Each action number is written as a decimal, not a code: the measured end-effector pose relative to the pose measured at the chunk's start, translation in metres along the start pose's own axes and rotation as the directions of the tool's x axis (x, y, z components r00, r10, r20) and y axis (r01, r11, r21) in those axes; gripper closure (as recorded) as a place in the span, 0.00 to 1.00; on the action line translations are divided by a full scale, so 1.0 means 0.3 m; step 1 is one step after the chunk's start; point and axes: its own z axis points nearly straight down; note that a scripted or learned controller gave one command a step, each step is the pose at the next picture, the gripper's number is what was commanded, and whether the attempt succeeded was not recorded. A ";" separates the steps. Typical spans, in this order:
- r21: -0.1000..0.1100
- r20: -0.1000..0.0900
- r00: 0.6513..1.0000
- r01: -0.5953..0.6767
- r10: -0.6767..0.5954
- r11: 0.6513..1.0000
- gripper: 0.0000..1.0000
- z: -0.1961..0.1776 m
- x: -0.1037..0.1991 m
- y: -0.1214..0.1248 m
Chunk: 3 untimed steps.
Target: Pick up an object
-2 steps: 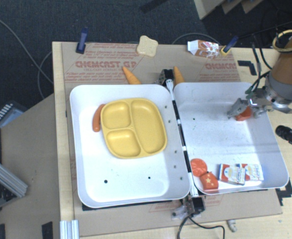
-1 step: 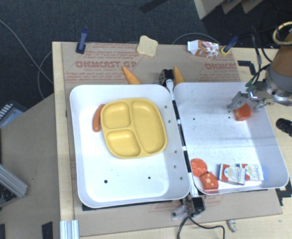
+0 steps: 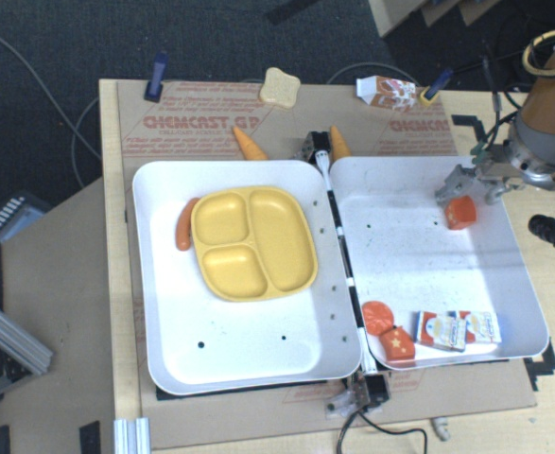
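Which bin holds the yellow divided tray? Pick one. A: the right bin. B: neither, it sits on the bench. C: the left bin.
C: the yellow divided tray lies inside the left bin, with a sausage against its left edge.

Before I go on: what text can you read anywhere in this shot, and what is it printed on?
"CHEMCAST GP": red print on the brown board behind the left bin.
"CHEMCAST": the same print, fainter, on the board behind the right bin.
Smaller red lines by both: too blurred to read.
Carton in the right bin: print too small to read.
Packet on the board: unreadable.
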 end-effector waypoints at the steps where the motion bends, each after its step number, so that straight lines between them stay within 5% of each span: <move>1: 0.000 -0.009 1.000 0.004 -0.004 1.000 0.00 0.168 0.017 0.016; 2: -0.002 -0.002 1.000 0.004 -0.004 1.000 1.00 0.132 0.009 0.017; 3: 0.001 -0.001 1.000 0.000 0.000 1.000 1.00 0.168 0.250 0.084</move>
